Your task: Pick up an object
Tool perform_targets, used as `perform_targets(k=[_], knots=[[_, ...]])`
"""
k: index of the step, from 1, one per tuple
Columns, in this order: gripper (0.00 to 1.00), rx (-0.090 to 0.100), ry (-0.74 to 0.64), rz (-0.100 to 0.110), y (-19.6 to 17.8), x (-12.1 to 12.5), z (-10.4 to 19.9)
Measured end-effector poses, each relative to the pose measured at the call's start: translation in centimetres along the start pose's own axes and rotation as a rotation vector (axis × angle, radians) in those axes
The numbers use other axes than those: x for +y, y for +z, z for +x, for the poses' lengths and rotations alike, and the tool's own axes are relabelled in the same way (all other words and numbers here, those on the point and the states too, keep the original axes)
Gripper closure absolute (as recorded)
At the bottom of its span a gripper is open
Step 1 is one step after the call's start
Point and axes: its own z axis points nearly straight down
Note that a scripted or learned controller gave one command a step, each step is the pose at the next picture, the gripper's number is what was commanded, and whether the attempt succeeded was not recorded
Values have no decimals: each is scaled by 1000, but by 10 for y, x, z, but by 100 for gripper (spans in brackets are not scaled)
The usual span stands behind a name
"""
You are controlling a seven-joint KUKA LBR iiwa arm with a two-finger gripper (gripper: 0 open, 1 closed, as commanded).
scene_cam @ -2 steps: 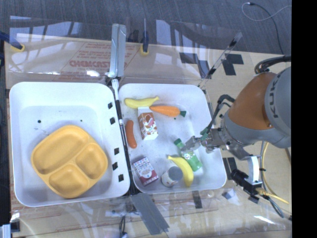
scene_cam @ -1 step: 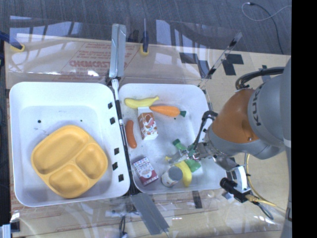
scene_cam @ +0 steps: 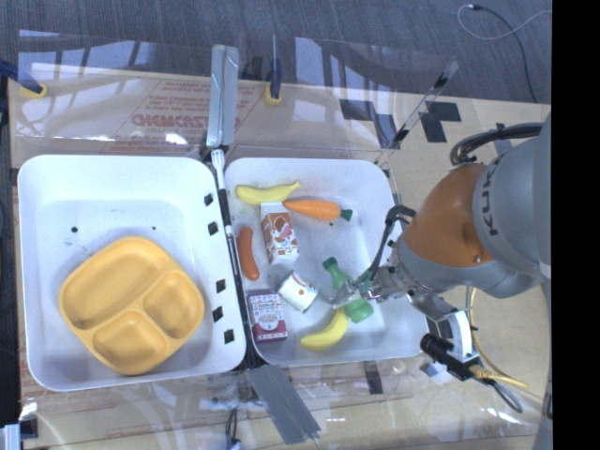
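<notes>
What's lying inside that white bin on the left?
Inside the left bin lies a yellow divided tray with three compartments, nothing visible in them. Whatever part of the bin floor sits beneath the tray is covered.

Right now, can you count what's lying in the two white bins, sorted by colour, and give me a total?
Yellow: 3, the divided plate in the left bin, plus two bananas in the right bin
Orange: 2, the carrot and the sausage
Green: 1, the bottle
White with print: 2, the carton and the cup
Dark red: 1, the packet
Total: 9
</notes>
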Motion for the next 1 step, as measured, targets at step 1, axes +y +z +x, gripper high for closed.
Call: perform_targets(k=[1], knots=[[100, -2, 57, -2, -97, 47, 3]])
